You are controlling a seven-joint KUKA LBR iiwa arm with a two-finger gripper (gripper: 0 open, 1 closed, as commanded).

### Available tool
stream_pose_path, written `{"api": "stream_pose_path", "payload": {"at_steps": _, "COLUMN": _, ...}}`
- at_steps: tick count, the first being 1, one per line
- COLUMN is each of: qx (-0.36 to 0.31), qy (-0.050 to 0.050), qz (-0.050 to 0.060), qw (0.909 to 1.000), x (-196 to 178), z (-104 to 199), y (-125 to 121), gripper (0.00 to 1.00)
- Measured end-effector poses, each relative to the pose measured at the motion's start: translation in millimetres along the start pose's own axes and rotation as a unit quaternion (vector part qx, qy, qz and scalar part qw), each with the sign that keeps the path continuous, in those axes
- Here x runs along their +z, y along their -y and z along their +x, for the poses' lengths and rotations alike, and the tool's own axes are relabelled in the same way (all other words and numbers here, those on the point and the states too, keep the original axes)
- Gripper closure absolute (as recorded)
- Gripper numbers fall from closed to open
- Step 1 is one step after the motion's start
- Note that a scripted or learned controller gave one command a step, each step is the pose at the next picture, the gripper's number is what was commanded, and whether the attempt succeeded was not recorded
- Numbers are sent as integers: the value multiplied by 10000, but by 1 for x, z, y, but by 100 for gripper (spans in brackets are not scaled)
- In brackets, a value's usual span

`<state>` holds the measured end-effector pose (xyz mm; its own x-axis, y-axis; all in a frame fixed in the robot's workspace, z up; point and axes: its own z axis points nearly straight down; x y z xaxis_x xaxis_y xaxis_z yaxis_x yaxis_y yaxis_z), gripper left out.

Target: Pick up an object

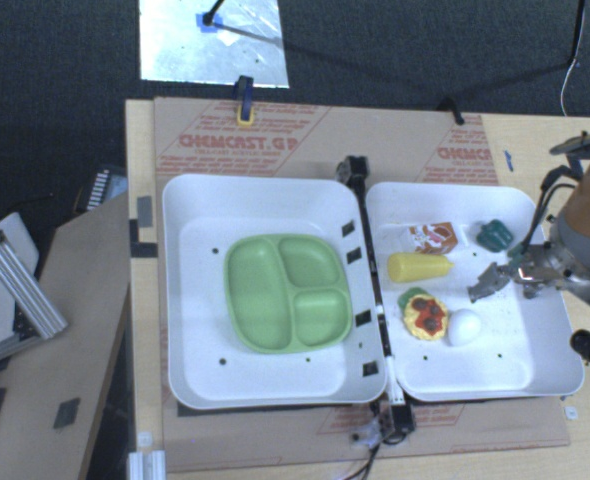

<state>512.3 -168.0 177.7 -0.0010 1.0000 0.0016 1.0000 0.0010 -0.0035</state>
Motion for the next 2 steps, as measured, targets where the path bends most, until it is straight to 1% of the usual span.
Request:
{"api": "stream_pose_path", "payload": {"at_steps": 1, "qx": 1, "qy": -1, "qz": -3, "qw": 10000, "x": 62, "z": 2, "y": -4, "gripper": 0}}
{"api": "stream_pose_path", "payload": {"at_steps": 2, "qx": 3, "qy": 1, "qz": -8, "qw": 10000, "x": 95, "z": 2, "y": -4, "gripper": 0}}
